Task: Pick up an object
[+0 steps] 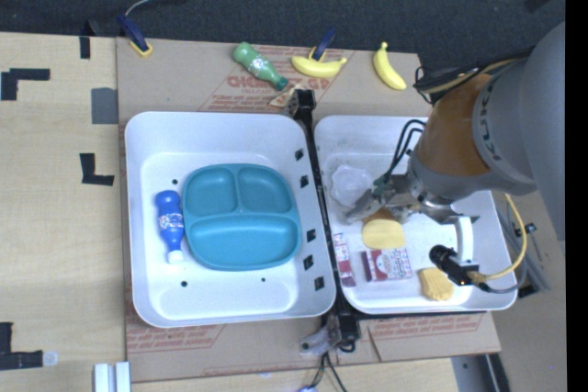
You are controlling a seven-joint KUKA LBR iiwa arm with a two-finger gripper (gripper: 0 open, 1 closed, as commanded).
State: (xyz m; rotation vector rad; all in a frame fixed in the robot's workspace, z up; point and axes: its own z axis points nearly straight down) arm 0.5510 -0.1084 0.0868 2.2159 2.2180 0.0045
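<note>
My gripper (378, 197) is low in the right bin (432, 306), near its middle. It hangs between a crumpled clear plastic piece (347, 181) on its left and a round yellow object (383, 234) just below it. A red and white packet (386, 265) lies below the yellow object. A narrow red pack (342, 257) lies by the bin's left wall, and a yellow wedge (437, 284) sits at the bin's lower right. The view is too dark to tell whether anything is held.
The left bin (147, 151) holds a blue divided plate (242, 216) and a small blue bottle (169, 223) to its left. Behind the bins lie a green bottle (258, 65) and two bananas (318, 65) (389, 69). The grey arm covers the right bin's right side.
</note>
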